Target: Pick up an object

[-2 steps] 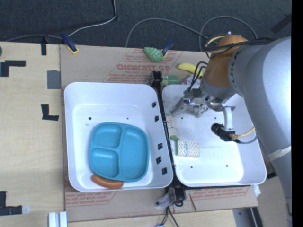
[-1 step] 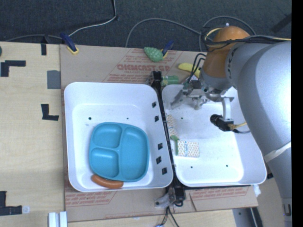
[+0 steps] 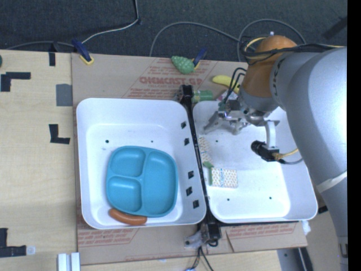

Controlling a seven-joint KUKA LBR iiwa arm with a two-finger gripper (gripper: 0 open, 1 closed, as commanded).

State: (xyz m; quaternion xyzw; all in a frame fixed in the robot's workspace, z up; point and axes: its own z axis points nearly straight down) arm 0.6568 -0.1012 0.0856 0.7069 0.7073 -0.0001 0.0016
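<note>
My gripper (image 3: pixel 227 123) hangs low over the far left part of the right bin (image 3: pixel 282 202). Its two metal fingers (image 3: pixel 211 123) are spread apart, open, with nothing between them. A small patterned packet (image 3: pixel 224 178) lies on the right bin's floor, nearer the front than the gripper. A smaller patterned piece (image 3: pixel 203 146) rests against the bin's left wall, and a green strip (image 3: pixel 207 174) lies beside the packet. In the left bin (image 3: pixel 90 117) sits a blue divided plate (image 3: pixel 141 180) with an orange sausage (image 3: pixel 128 217) along its front edge.
A black divider (image 3: pixel 192 151) with clips runs between the bins. Behind the bins, on the cardboard, lie a green toy (image 3: pixel 183 64) and a yellow banana (image 3: pixel 224 81). The grey arm (image 3: pixel 316 106) covers the right bin's right side. A black cable fitting (image 3: pixel 265 150) hangs off the wrist.
</note>
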